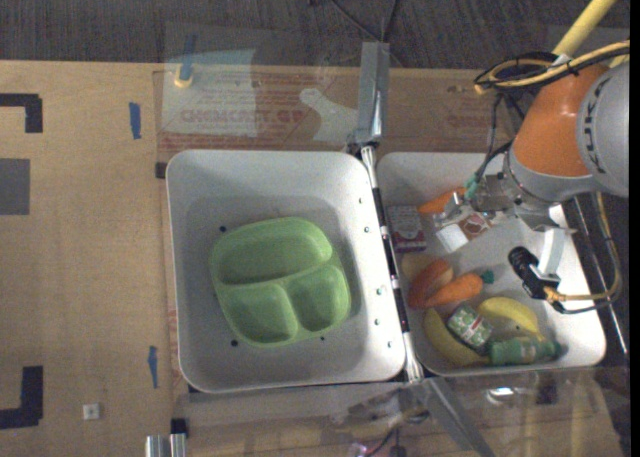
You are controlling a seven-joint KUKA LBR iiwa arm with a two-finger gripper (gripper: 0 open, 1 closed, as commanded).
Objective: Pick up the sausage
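Though the tool [462, 217] hangs over the right bin [585, 345], I cannot tell its spread.

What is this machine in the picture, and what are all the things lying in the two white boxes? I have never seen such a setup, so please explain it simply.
There is one picture, taken by a fixed camera above a bench and looking down at a slant. The grey arm with an orange band is a robot arm reaching in from the right. At its end is a gripper, low over the right bin; whether it holds anything cannot be told. That bin contains toy food: a carrot, a banana, a green bottle and a small carton. Which item is the sausage I cannot tell for sure. The left bin holds a green divided plate.
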